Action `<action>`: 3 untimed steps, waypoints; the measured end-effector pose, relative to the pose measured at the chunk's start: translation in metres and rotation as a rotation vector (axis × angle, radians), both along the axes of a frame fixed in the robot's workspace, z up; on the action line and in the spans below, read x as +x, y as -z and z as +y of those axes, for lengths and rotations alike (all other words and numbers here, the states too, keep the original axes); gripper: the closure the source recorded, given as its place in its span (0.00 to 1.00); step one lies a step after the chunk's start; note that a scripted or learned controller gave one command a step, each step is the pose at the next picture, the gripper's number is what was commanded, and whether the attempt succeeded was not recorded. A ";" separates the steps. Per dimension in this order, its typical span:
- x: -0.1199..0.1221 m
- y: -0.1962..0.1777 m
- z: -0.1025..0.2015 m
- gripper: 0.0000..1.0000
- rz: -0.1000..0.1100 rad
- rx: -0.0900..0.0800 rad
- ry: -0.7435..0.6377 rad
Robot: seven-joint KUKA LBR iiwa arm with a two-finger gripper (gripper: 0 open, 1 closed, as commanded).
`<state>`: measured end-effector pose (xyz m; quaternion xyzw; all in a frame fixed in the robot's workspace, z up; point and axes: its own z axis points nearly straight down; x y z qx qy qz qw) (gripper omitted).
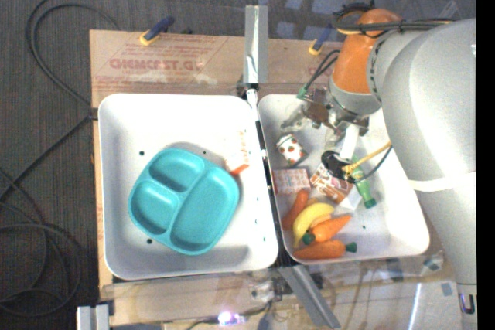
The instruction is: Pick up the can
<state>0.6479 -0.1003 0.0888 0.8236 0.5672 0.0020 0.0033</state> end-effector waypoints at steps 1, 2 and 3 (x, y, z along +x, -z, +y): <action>-0.030 0.000 0.000 0.00 -0.004 0.004 0.186; -0.030 -0.009 -0.001 1.00 -0.001 0.004 0.187; -0.017 -0.164 0.056 1.00 0.009 0.001 0.151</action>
